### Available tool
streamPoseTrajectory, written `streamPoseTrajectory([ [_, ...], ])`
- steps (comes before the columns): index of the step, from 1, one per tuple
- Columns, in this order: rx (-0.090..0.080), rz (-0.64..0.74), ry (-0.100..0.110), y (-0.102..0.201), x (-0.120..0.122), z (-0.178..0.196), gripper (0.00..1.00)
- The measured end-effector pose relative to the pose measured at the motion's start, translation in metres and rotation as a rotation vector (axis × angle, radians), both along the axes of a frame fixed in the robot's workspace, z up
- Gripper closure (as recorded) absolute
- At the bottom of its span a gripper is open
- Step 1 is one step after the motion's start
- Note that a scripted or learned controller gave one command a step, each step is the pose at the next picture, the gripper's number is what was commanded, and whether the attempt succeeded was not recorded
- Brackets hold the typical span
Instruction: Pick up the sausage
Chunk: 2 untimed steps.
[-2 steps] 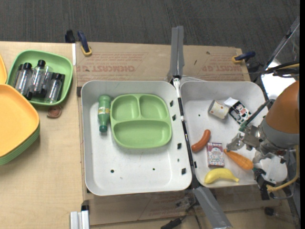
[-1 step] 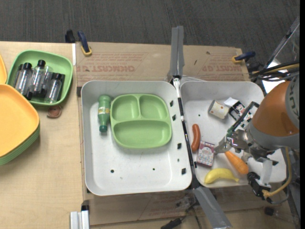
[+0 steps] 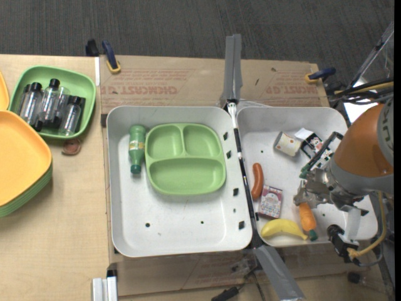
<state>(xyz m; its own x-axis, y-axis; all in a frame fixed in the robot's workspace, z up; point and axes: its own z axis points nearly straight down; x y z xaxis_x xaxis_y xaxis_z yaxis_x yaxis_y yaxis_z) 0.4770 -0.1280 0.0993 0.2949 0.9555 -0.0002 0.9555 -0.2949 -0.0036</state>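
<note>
Nearest the camera, at the front of the right bin (image 3: pixel 326 115), a yellow banana (image 3: pixel 283 229) lies along the bin's near wall, with an orange carrot (image 3: pixel 306 219) tilted just beyond its right end. Beside these, a small red-and-white packet (image 3: pixel 271 202) rests flat on the bin floor. The gripper (image 3: pixel 308 196) is positioned over this corner, directly above the carrot's upper end; whether anything sits between its tips, or how they are set, cannot be told, as the wrist hardware covers them. The arm (image 3: pixel 369 152), grey with a broad orange band, enters from the right and overhangs the right bin's outer edge. The sausage (image 3: pixel 257 179), reddish-orange, lies lengthwise on the right bin's floor close to the left wall, just beyond the packet and apart from the gripper. Farther back in the same bin, a white carton with an orange end (image 3: pixel 288 144) and a small dark-and-white box (image 3: pixel 310 142) sit near each other. The left bin (image 3: pixel 125 231) holds a green divided plate (image 3: pixel 185 158) with three compartments, and a green bottle (image 3: pixel 136 148) lying just beside the plate's left edge. Outside the bins, on the bench at far left: stacked yellow plates (image 3: pixel 22 168) and a green tray (image 3: pixel 84 89) of dark-capped vials (image 3: pixel 50 108).
</note>
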Motion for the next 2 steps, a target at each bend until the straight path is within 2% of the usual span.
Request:
streamPoseTrajectory([
  [1, -0.003, -0.121, 0.001, 0.061, 0.072, 0.091, 1.0],
  [2, -0.001, -0.028, 0.002, 0.03, 0.032, -0.009, 1.0],
])
